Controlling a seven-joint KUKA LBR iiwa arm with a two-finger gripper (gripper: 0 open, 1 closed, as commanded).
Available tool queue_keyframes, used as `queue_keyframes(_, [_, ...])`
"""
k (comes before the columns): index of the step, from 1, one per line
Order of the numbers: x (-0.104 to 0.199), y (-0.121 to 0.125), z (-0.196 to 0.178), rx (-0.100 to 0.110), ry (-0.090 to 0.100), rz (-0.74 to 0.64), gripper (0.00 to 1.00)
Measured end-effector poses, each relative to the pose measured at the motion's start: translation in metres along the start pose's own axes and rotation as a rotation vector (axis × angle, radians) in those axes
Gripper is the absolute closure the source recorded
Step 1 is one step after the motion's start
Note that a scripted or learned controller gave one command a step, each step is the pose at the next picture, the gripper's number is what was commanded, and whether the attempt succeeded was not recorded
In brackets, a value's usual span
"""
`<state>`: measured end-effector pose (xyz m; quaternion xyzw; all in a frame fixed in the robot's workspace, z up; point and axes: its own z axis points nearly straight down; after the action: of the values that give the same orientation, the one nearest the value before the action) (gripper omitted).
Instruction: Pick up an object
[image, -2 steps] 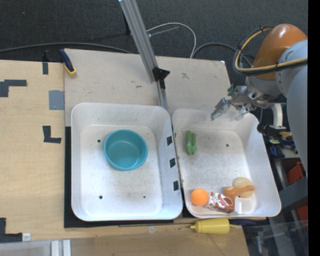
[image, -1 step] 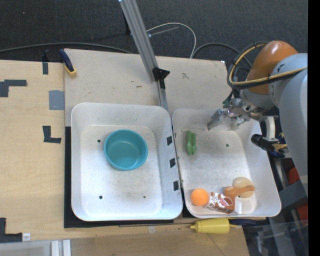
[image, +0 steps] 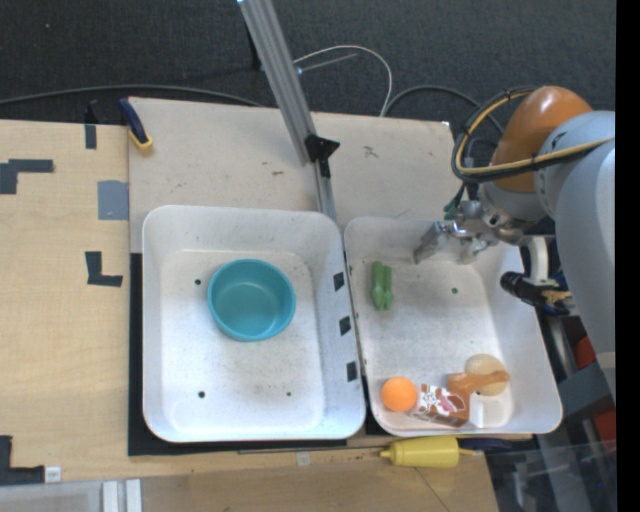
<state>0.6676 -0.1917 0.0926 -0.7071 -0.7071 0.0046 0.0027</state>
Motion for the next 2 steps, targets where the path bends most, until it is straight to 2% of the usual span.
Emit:
queue_keyframes(1, [0.001,0.0,-0.009,0.001,0.0,-0.002,1.0])
queue_keyframes(2, [0.007,-0.005,-0.069,-0.015,0.002,-0.002,1.0])
